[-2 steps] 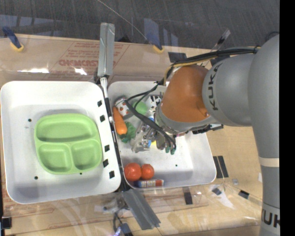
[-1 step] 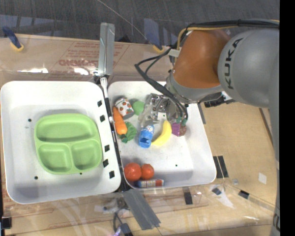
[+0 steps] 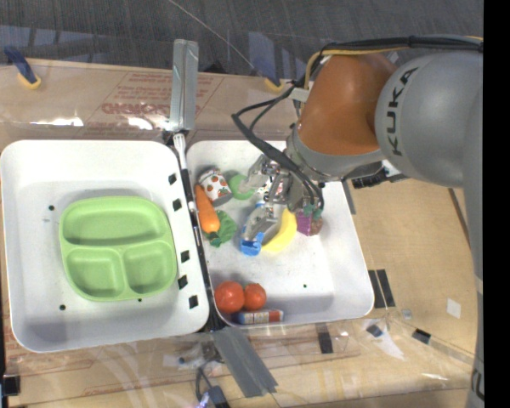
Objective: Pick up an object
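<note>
Scanning from nine o'clock, the left bin (image 3: 25,228) carries a green divided tray (image 3: 117,246) lying flat at its middle, well apart from the action. Past the divider, the right bin (image 3: 340,262) holds the candidates: an orange carrot (image 3: 206,212) along its nine o'clock wall with a green leafy piece (image 3: 224,228) just beside it, a small round white-and-red toy (image 3: 213,184) towards eleven o'clock, two red tomatoes (image 3: 241,297) touching each other at seven o'clock with a small red-and-white tube (image 3: 258,317) beneath them, and at centre a yellow banana (image 3: 280,233) with a blue block (image 3: 252,246) touching its lower end and a purple piece (image 3: 308,222) at its three o'clock. The gripper (image 3: 270,201) hangs low over that central cluster, its metal parts crowding the banana's upper end; whether it is open, closed or gripping anything cannot be told from this angle. The step looks like the descent or grasp attempt on the banana group, with nothing visibly lifted. Next calls for a firm closing on one item, then a straight lift clear of the neighbours.
</note>
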Action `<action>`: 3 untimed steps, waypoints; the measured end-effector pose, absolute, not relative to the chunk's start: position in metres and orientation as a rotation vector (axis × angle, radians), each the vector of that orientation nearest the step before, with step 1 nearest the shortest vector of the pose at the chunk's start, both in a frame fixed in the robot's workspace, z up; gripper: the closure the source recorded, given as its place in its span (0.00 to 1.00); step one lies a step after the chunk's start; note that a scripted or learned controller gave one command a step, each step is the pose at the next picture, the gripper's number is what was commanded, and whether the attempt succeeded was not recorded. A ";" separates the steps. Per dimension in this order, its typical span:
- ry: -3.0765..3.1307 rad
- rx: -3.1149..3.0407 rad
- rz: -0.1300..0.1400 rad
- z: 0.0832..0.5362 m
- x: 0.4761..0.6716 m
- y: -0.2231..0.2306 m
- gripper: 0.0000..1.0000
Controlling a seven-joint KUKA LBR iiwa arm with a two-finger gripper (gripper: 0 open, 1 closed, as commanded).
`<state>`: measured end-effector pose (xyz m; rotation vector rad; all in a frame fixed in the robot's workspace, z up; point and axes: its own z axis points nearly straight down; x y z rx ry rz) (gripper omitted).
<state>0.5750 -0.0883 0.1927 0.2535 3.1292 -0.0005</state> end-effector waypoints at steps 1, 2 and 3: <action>3.119 0.365 -0.001 0.092 0.560 -0.130 0.00; 3.116 0.411 0.002 0.092 0.544 -0.090 0.00; 3.040 0.786 0.000 0.092 0.570 -0.094 0.00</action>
